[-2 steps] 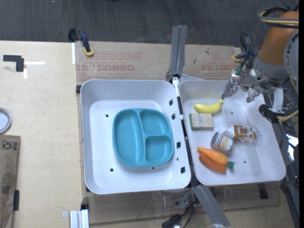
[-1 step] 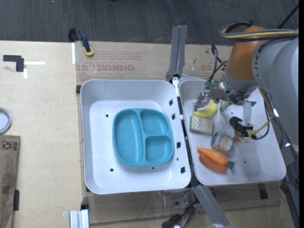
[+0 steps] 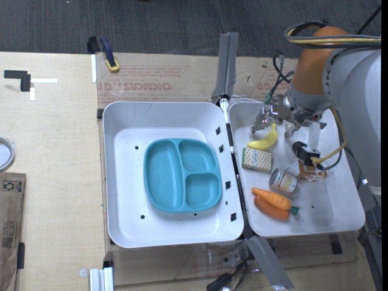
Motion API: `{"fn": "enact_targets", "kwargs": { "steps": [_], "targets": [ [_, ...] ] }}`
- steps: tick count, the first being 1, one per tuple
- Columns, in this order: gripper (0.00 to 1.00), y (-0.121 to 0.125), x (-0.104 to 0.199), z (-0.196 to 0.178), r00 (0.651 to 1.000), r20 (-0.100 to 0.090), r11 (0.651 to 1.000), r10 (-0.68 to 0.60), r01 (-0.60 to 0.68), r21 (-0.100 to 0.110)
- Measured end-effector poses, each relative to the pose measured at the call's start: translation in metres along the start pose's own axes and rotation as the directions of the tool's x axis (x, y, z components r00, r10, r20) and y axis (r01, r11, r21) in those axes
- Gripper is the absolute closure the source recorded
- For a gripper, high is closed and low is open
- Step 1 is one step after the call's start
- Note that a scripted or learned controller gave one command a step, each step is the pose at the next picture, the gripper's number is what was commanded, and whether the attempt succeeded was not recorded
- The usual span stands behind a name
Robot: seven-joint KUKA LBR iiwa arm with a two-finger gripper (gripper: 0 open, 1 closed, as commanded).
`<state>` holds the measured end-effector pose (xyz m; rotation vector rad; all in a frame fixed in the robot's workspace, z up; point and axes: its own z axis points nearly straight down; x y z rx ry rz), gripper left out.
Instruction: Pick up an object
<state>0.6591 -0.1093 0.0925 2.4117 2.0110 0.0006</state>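
The right bin (image 3: 339, 217) holds several small things: a yellow banana (image 3: 264, 141), a small patterned box (image 3: 257, 159), a silver can (image 3: 282, 181) lying on its side, two orange carrots (image 3: 271, 202) and a small brown bottle (image 3: 311, 171). My gripper (image 3: 277, 123) hangs over the far part of this bin, directly above the banana's upper end. Its fingers (image 3: 260, 121) stand spread apart, one on each side of the banana's tip, open with nothing gripped between them. The arm's grey body and orange band cover the bin's far right corner.
The left bin (image 3: 121, 162) holds a blue divided plate (image 3: 182, 174). A grey post (image 3: 227, 65) stands behind the wall between the bins. On the bench to the far left lie a tape roll (image 3: 3, 154) and a brown packet (image 3: 11, 223).
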Motion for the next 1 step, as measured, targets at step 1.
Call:
{"fn": "enact_targets", "kwargs": {
  "steps": [1],
  "targets": [
    [1.0, 0.0003, 0.0, -0.0095, 1.0, 0.0, 1.0, -0.001, 0.001, -0.001]
  ]
}}
